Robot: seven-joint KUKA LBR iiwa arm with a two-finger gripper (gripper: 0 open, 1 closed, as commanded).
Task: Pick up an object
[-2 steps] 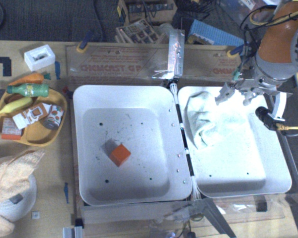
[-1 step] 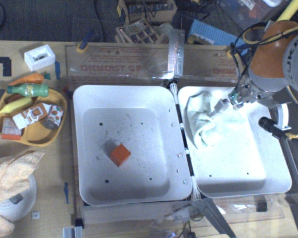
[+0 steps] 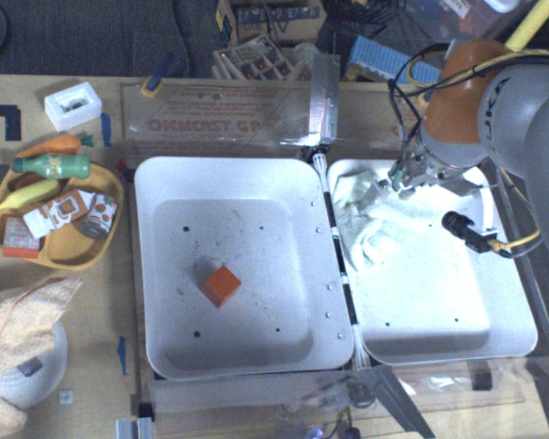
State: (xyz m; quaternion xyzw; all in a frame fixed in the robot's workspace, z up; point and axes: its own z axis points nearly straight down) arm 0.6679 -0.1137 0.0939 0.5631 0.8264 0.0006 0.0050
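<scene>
orange block (image 3: pixel 221 284) | lies alone in left bin (image 3: pixel 165 199) | gripper (image 3: pixel 395 179) over right bin (image 3: pixel 494 337), grip state unreadable | pick not yet done, approach and grasp remain
</scene>
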